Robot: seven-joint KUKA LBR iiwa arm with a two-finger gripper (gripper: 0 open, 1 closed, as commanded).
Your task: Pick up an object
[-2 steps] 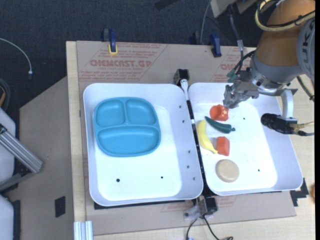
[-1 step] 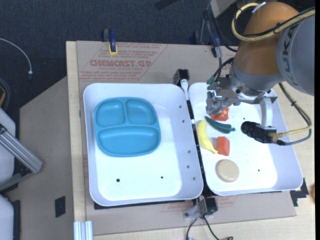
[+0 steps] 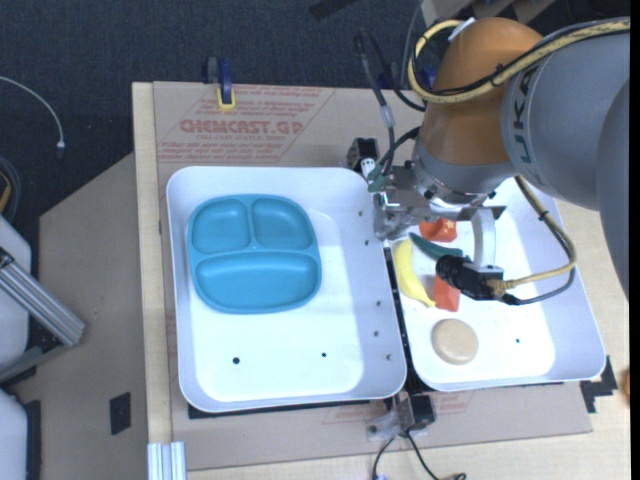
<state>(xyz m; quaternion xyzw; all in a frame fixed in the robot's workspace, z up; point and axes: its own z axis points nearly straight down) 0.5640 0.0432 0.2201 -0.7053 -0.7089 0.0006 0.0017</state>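
dark blue floor around a wooden table (image 3: pixel 150 298); a cardboard sheet (image 3: pixel 245 118) with red lettering lies under two shallow white bins set side by side. left bin (image 3: pixel 290 358): a blue divided plate (image 3: pixel 255 253) rests toward its far left part. right bin (image 3: pixel 540 353): a yellow banana (image 3: pixel 407 273) lies by the left wall, a red piece (image 3: pixel 445 292) just beside it on the right, another red-orange item (image 3: pixel 439 230) farther back under the arm, and a round tan disc (image 3: pixel 455 341) nearer, apart from the rest. grey arm with orange band (image 3: pixel 480 68) reaches in from the right, hanging over the far part of the right bin. claw (image 3: pixel 435 218) low among the objects; open or clenched, cannot tell. cables trail off the wrist.
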